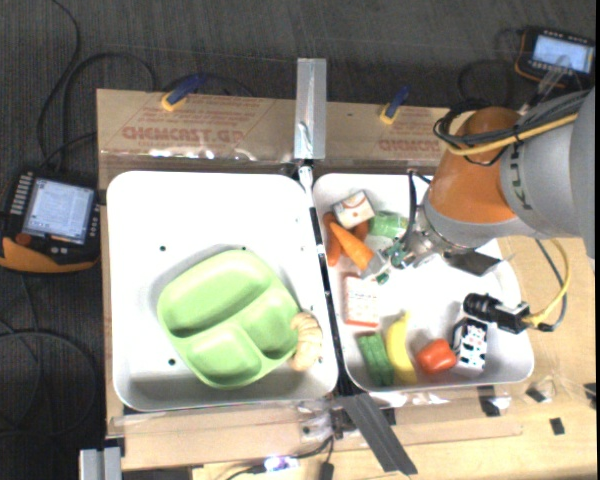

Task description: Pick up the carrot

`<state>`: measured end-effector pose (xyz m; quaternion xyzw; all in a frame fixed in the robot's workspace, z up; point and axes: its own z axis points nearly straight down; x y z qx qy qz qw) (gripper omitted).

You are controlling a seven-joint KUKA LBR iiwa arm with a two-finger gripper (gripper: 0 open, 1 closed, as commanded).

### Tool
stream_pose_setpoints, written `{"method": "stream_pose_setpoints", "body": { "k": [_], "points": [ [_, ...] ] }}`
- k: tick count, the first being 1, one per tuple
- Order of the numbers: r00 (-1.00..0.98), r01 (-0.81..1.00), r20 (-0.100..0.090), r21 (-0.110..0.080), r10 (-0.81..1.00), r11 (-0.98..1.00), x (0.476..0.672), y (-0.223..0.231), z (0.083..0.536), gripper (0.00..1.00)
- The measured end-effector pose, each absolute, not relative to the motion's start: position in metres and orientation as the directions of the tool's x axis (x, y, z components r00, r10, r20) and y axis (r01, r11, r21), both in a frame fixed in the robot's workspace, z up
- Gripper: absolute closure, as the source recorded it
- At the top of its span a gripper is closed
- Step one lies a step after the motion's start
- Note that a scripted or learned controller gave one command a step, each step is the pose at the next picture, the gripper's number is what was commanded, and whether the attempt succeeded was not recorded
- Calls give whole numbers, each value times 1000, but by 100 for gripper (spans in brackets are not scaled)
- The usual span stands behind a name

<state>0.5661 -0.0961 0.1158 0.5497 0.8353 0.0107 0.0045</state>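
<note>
— Jaws? Can't tell, the gripper is a small blur under the orange wrist, just right of the carrot.
— And the carrot?
— Right bin, top-left, lying slantwise along the left wall; small carton just above it, flat card just below.
— How to do it well?
— I'd say straddle its middle across the width, clear of the carton, close squarely.
</note>
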Motion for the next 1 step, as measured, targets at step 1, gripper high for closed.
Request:
{"method": "stream_pose_setpoints", "body": {
  "k": [1],
  "points": [
    [-97,995,0,-31,995,97,623,-72,177,100]
  ]
}}
